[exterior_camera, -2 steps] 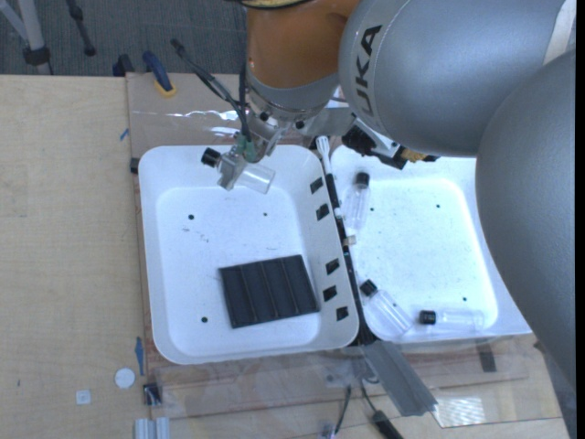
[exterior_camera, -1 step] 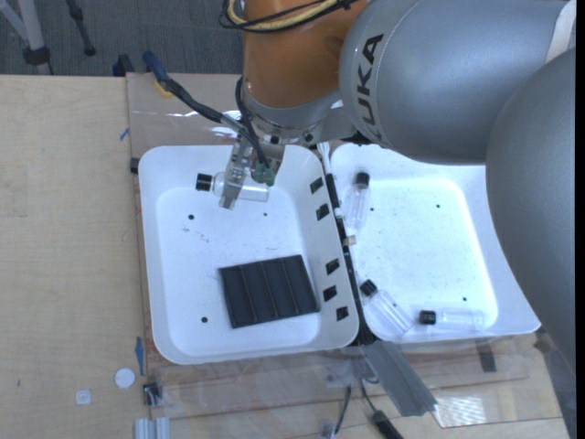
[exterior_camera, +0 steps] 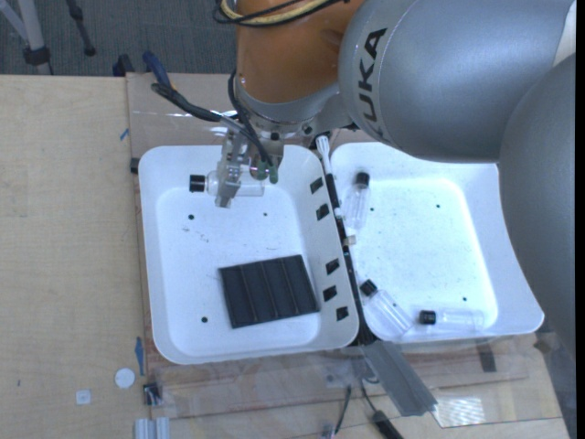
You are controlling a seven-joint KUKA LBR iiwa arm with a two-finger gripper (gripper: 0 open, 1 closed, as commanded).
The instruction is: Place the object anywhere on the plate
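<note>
A black ribbed plate [exterior_camera: 269,291] lies flat in the near half of the left bin [exterior_camera: 169,273]. A clear vial with a black cap [exterior_camera: 203,184] lies crosswise at the far side of that bin, cap pointing left. My gripper [exterior_camera: 232,183] hangs straight over the vial's middle and hides part of it. Whether the vial is gripped or just resting on the bin floor under the gripper is unclear. The plate is about a hand's width nearer than the gripper and slightly to its right.
The right bin [exterior_camera: 475,245] holds three more clear vials with black caps: one [exterior_camera: 356,205] by the divider at the far left, one [exterior_camera: 384,310] and one [exterior_camera: 452,318] near the front. The arm's large grey body covers the upper right.
</note>
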